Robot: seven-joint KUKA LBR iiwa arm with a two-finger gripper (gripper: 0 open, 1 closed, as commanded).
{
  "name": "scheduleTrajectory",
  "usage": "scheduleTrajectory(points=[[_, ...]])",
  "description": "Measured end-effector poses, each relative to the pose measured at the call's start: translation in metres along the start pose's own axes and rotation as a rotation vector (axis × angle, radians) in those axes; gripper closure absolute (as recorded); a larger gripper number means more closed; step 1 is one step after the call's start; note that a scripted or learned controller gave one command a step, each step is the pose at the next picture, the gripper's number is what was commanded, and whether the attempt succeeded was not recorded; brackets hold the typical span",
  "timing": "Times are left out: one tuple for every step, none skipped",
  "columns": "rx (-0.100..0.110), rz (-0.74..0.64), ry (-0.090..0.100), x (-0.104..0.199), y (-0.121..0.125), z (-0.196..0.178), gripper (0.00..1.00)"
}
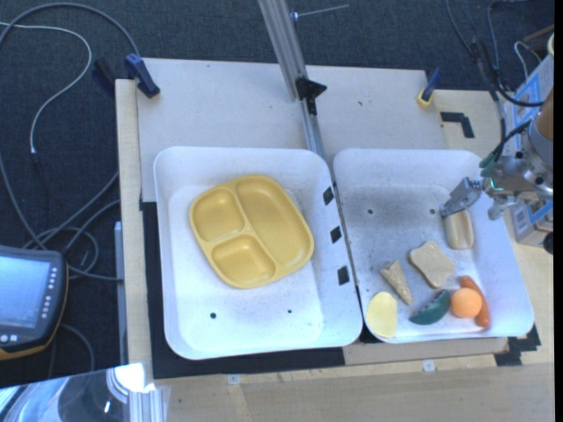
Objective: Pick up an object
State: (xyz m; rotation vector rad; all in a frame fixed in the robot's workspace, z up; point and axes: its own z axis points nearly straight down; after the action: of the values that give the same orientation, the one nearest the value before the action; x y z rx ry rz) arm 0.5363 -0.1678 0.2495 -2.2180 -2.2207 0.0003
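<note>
Nearest the camera, along the front wall of the right bin (519, 271), a cluster of small toy foods lay close together: a pale yellow flat round piece (382, 314) at the bin's front left corner, a tan wedge (397, 280) just behind it, a dark green curved piece (428, 310) touching a smooth orange ball (467, 303), and a slim orange-red carrot shape (478, 301) tucked against the ball's right side. Just behind these sat a beige bread-slice shape (431, 264), matte and roughly square. Farther back, a tan rounded cylinder (457, 229) lay apart from the slice.

Across the divide, the left bin (176, 236) held 1 glossy yellow plate (251, 230) with 3 compartments, rounded corners, sitting turned at a slant in the bin's middle. Both bins were shallow white trays with speckled grey floors.

Above the cylinder, the gripper (476, 192) reached in from the right over the right bin's far right part, its 2 metal fingers spread apart with nothing between them; the left finger (457, 198) pointed down toward the cylinder's top end. Whether it touched could not be told.

Farther back, a bare white board (220, 104) stretched behind the bins, with a blue clamp (141, 75) at its left corner, a yellow-and-blue clamp (428, 89) at the right, and a grey metal bar (281, 29) rising at the centre. Cables (53, 69) trailed over dark carpet on the left.
</note>
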Motion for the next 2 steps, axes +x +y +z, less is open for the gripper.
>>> scheduleTrajectory(points=[[0.0, 0.0, 0.0, 0.0, 0.0, 0.0, 0.0], [0.004, 0.001, 0.001, 0.001, -0.002, 0.042, 0.0]])
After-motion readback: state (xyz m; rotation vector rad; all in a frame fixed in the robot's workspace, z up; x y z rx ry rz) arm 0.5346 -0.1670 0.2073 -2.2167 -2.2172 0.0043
